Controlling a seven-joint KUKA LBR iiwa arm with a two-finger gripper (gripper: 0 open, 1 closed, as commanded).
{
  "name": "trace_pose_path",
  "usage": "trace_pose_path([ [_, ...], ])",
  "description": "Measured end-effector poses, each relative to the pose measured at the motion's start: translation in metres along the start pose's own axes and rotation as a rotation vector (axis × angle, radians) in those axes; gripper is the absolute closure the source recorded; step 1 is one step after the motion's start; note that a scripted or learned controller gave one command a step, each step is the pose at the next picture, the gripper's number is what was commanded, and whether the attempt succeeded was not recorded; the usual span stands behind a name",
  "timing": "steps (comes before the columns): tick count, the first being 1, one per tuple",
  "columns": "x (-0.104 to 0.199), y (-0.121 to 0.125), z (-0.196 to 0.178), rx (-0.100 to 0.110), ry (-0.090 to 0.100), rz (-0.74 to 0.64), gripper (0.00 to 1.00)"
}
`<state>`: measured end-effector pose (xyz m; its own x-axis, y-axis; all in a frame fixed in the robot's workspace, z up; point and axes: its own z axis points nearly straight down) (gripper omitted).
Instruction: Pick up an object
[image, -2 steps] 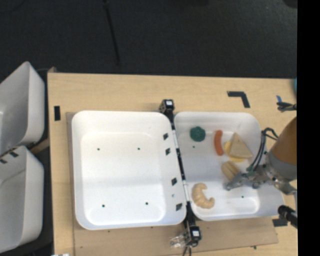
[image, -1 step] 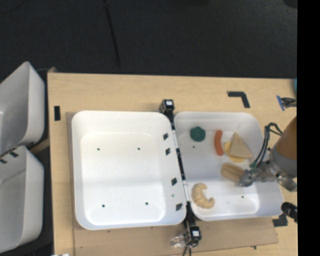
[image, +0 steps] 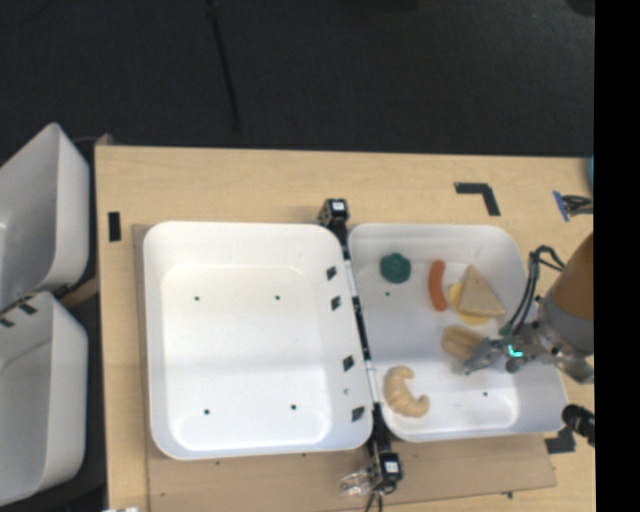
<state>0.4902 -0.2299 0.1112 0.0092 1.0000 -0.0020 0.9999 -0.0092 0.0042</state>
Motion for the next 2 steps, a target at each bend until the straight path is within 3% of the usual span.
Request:
trace_pose_path([
  [1,-0.001,0.001,-0.011,-0.003,-0.002,0.002,1.00],
  [2,0.067,-0.001,0.011,0.005,0.003,-0.015,1.00],
])
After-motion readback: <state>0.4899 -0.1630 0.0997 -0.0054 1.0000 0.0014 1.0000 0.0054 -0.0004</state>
